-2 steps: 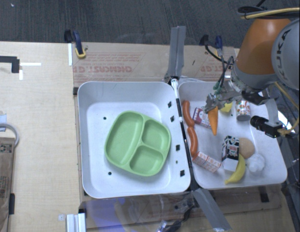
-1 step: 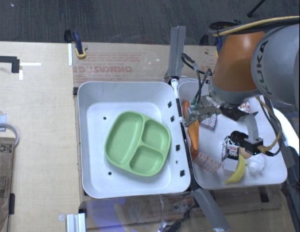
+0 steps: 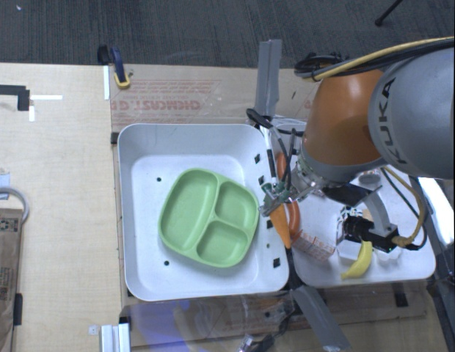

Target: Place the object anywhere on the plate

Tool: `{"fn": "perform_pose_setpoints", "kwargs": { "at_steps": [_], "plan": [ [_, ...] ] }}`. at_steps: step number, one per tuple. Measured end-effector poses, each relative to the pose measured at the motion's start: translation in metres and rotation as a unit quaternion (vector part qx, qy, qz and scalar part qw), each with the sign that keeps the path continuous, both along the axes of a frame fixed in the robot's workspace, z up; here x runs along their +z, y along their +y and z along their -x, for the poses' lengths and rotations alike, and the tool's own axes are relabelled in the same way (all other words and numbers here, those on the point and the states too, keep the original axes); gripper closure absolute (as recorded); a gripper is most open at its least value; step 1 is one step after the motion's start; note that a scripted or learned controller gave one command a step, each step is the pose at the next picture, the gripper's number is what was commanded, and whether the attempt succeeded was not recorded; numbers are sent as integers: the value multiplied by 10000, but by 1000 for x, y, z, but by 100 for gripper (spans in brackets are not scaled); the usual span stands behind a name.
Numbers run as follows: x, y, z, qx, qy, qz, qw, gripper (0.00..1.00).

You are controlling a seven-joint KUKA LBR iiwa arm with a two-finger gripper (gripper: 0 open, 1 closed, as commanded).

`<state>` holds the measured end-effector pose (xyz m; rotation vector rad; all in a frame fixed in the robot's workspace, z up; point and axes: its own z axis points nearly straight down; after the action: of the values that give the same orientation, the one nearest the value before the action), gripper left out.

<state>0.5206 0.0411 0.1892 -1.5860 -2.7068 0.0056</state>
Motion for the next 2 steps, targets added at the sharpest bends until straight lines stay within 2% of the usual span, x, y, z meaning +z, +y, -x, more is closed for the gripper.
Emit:
{"fn": "perform_pose_setpoints", "kwargs": {
  "at_steps": [1, 2],
  "plan": [
    [0, -69, -6, -1861, -8, 12, 9825, 100],
    [0, 14, 8, -778, -6, 5, 9970, 100]
  ]
}}
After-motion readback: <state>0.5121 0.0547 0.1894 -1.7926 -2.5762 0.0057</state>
